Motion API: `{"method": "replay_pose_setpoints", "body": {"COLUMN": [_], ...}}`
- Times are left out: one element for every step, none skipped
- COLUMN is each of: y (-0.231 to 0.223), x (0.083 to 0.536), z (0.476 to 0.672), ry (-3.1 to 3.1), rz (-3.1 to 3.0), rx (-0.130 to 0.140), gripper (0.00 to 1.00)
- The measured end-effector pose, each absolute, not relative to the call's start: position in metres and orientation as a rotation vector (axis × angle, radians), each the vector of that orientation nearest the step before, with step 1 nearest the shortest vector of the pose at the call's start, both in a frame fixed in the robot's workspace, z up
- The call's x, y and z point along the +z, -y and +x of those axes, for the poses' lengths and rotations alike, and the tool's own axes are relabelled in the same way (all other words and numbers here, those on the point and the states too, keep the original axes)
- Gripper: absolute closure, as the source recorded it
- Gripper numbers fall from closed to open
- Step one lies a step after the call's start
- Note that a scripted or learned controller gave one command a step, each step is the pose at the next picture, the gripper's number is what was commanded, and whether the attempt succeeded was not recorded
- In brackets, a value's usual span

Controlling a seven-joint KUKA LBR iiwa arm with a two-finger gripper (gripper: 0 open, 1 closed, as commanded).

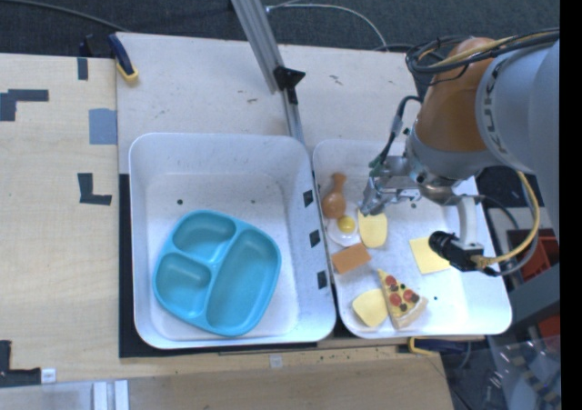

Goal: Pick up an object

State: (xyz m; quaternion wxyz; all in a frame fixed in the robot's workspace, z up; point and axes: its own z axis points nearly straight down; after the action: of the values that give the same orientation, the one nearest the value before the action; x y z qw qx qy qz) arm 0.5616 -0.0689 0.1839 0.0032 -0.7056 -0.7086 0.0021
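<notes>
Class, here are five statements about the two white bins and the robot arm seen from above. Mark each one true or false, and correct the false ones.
1. The blue divided plate lies in the left bin. True.
2. The pizza slice lies on the blue divided plate. False: it lies in the right bin, near the front edge.
3. The end effector is over the right bin, close to a pale yellow piece. True.
4. The fried egg lies outside both bins. False: it lies in the right bin, near its left wall.
5. The arm's band is green. False: it is orange.
</notes>
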Motion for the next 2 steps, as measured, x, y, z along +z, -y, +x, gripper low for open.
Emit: {"method": "replay_pose_setpoints", "body": {"y": [0.021,-0.012], "x": [0.188,0.315], "z": [0.553,0.586], "ry": [2.225,2.230], "rz": [-2.213,-2.220], "rx": [0.002,-0.009], "gripper": [1.00,1.00]}}
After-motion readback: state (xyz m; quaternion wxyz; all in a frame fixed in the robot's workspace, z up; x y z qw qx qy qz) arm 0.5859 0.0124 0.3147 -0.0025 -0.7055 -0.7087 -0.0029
